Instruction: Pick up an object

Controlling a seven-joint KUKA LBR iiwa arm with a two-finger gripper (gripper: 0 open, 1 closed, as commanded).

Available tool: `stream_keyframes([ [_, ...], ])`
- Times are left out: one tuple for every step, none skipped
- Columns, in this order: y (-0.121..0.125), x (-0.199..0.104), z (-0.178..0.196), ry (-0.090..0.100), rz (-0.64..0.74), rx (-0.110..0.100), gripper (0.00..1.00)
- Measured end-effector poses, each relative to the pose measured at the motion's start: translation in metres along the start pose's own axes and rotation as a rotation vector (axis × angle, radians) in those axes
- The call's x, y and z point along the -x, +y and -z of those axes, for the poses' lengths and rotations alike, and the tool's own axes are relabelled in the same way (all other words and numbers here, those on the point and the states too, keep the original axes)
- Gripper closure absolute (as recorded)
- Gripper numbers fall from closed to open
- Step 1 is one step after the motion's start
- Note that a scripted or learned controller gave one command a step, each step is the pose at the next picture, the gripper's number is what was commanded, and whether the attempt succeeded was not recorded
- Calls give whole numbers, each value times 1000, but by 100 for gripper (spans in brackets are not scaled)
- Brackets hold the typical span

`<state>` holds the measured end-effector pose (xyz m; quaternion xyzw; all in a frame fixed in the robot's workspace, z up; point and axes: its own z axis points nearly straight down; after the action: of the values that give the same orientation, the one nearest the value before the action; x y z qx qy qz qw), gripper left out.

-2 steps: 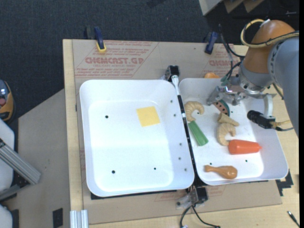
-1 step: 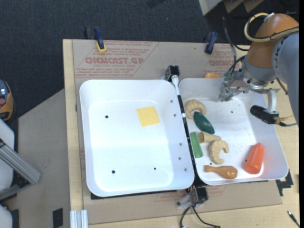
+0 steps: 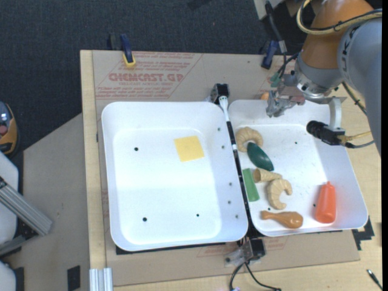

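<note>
Camera view: arm (image 3: 339, 35) reaches in from 3 o'clock, wrist down. The jaws hang over the 12 o'clock rim of the right bin (image 3: 359, 206), on its white slope and not above any item. Too small to tell whether the jaws are open or closed, and nothing shows between them. No item is picked yet, and the candidates sit in two groups. In the right bin, the tan curl (image 3: 248, 137) lies nearest, at 7 o'clock from the jaws. The dark green leaf (image 3: 259, 157) touches its lower side. The green stick (image 3: 250, 184) lies along the 9 o'clock wall, with a tan stub (image 3: 265, 175) just beside it and a second curl (image 3: 280, 191) touching that. A drumstick (image 3: 283, 218) lies at 6 o'clock and an orange bottle (image 3: 326, 202) at 4 o'clock, well apart from the rest. In the left bin (image 3: 109, 162), a flat yellow tile (image 3: 189, 148) lies alone at 1 o'clock of centre. Judgement: the clustered pieces crowd one another, and the wall hampers a grip on the stick. The bottle has open room all around. The tile is likely too flat to pinch easily. Both bins rest on a cardboard sheet (image 3: 151, 77) on the tabletop.
</note>
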<state>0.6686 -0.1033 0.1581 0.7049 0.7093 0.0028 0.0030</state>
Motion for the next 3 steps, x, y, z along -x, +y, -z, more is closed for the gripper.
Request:
stream_keyframes([
  [-2,4,-5,-1,-5,-6,0],
  [-4,-13,-77,2,-5,-14,0],
  [-66,-9,-73,2,-9,-15,0],
])
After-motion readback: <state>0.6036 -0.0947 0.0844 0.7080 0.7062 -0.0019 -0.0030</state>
